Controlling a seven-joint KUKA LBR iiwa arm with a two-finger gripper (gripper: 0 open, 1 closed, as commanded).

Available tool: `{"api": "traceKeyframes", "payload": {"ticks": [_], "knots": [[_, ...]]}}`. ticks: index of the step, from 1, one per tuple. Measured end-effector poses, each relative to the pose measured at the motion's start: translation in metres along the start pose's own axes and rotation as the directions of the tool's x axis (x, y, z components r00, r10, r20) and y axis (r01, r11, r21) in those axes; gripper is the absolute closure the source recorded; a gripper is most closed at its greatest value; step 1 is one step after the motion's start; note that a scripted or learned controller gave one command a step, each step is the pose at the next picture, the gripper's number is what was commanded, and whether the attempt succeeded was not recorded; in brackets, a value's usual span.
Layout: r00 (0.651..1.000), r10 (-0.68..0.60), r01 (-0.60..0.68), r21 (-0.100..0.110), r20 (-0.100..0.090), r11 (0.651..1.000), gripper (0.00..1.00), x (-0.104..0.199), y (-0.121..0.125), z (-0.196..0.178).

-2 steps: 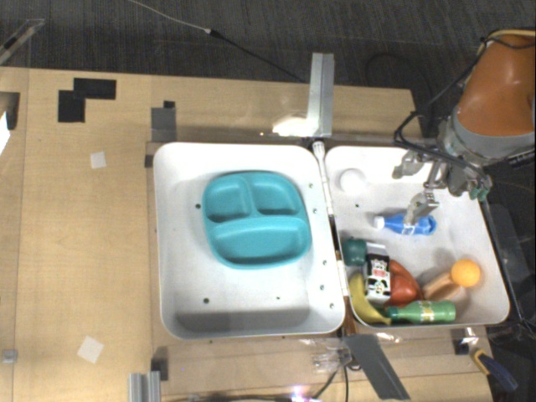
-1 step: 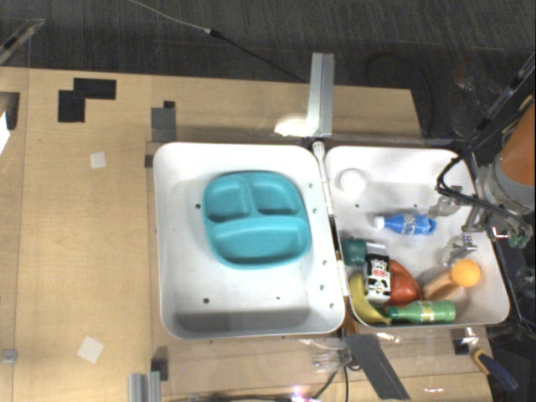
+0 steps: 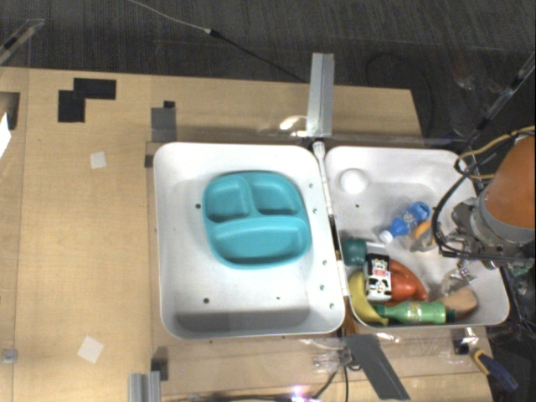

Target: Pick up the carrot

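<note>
Carrot (image 3: 405, 283) lies in the right bin (image 3: 435, 167), near its front wall, just beside a black-and-white carton (image 3: 378, 276) and a green bottle (image 3: 415, 311); we see our gripper (image 3: 456, 276) right of the carrot, its state we cannot tell

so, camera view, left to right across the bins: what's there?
Teal divided plate → yellow banana → orange carrot → blue-and-white bottle → arm's orange band.

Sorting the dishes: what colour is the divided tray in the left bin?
Teal, plain, seen clearly in the camera view: divided tray.
</note>
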State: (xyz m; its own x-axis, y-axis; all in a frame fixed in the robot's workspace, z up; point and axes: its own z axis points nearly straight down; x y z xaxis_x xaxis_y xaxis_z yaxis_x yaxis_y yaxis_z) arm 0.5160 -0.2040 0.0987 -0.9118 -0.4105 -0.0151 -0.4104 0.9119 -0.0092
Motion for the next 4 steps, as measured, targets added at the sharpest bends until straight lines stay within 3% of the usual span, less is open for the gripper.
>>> {"api": "traceKeyframes", "payload": {"ticks": [1,2,3,4], "knots": [[0.998,-0.057,0.057,-0.002,-0.001,0.998,0.0,-0.077,0.004,0.011],[0.998,-0.058,0.058,0.005,0.008,0.998,1.0,-0.08,0.003,-0.004],[0.998,-0.058,0.058,0.004,0.007,0.998,0.0,-0.08,0.003,-0.003],[0.973,0.232,-0.232,-0.002,-0.004,0.973,0.0,-0.068,-0.031,0.011]]}}
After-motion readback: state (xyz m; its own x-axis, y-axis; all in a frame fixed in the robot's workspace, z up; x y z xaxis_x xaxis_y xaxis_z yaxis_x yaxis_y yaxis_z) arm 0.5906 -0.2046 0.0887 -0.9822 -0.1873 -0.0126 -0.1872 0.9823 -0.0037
